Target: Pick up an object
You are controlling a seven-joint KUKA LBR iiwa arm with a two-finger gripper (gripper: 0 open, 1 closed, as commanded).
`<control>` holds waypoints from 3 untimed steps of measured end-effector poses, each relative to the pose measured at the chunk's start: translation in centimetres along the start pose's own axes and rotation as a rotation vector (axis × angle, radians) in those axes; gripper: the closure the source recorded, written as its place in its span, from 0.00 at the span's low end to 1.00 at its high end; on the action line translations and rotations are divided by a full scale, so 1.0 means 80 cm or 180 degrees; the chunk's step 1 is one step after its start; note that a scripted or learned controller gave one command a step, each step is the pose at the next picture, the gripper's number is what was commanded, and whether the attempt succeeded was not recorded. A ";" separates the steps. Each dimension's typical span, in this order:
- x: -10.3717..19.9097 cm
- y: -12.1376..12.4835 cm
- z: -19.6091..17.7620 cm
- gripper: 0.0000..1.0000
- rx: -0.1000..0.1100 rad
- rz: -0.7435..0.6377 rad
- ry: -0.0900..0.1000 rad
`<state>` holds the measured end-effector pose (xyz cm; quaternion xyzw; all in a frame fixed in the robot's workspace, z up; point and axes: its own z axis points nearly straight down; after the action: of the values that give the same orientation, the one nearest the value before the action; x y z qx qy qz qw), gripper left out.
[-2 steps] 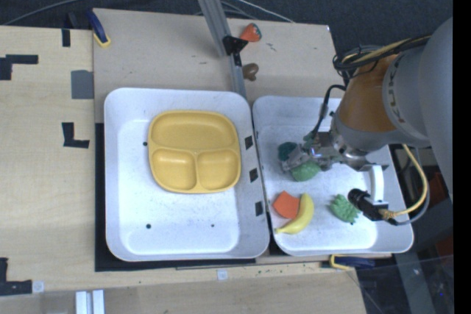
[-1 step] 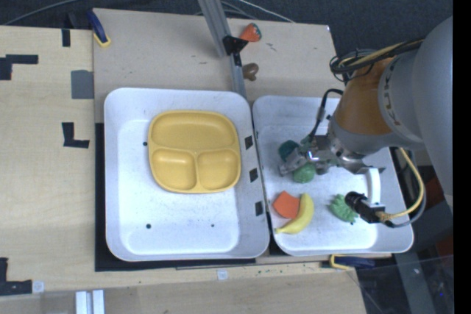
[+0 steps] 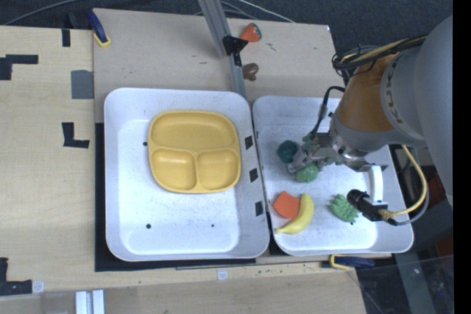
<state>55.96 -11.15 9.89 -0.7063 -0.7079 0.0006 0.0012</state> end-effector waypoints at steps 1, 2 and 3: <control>-0.011 -0.003 -0.059 1.00 -0.0015 0.0008 -0.0005; -0.006 -0.011 -0.116 1.00 -0.0015 0.0002 -0.0003; -0.006 -0.010 -0.169 1.00 -0.0019 0.0002 -0.0005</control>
<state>55.18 -11.61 23.43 -0.7065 -0.7077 -0.0009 -0.0015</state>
